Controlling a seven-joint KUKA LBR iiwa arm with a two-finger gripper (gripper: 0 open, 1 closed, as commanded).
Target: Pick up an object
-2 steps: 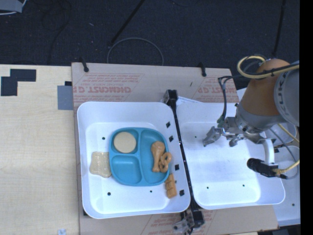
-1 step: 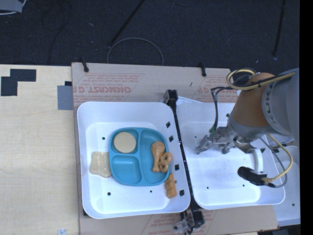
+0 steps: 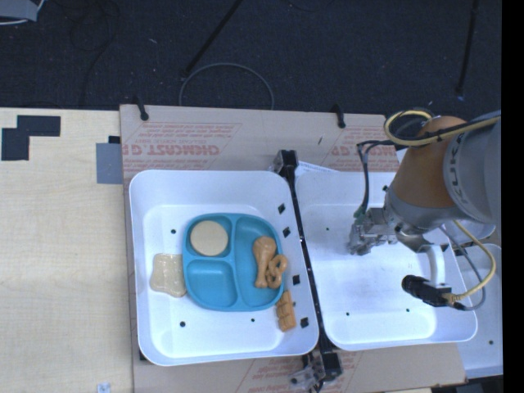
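We've got the grey two-finger gripper (image 3: 361, 241) low in the right white plastic bin (image 3: 385, 326), toward its upper middle. Honestly we can't tell how the hand is set, and nothing shows in it. The left white plastic bin (image 3: 155, 195) holds a blue divided plastic tray (image 3: 214, 288): round beige disc (image 3: 208, 237) at its 11 o'clock, tan twisted pretzel-shaped piece (image 3: 268, 262) at 3. Pale bread-like slab (image 3: 168, 274) touches it at 9, small tan chunk (image 3: 285, 312) at 5.
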